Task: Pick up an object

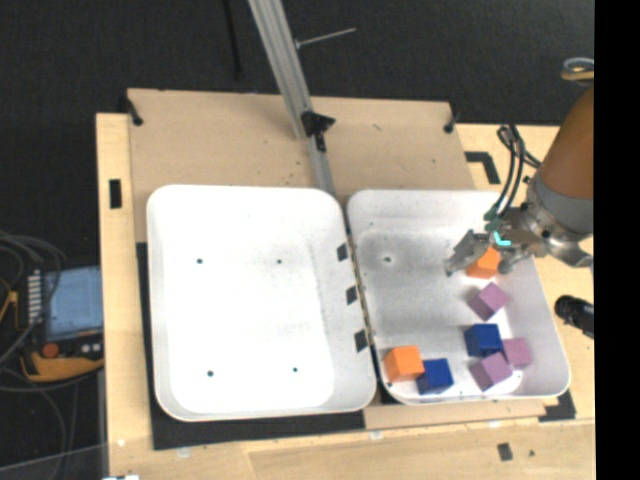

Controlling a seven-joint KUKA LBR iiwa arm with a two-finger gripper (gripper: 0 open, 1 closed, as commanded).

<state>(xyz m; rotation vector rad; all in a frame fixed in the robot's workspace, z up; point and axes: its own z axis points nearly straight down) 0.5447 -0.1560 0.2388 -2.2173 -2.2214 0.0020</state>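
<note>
Tool [487,251] apparently around orange block [487,262], above right bin [420,218].

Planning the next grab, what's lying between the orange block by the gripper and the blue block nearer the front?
In the camera view, one purple block lies between the orange block and the blue block.

Even overhead light — soft, slightly blurred.

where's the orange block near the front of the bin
In the right bin, at its near-left corner: the orange block sits beside a blue block.
</note>
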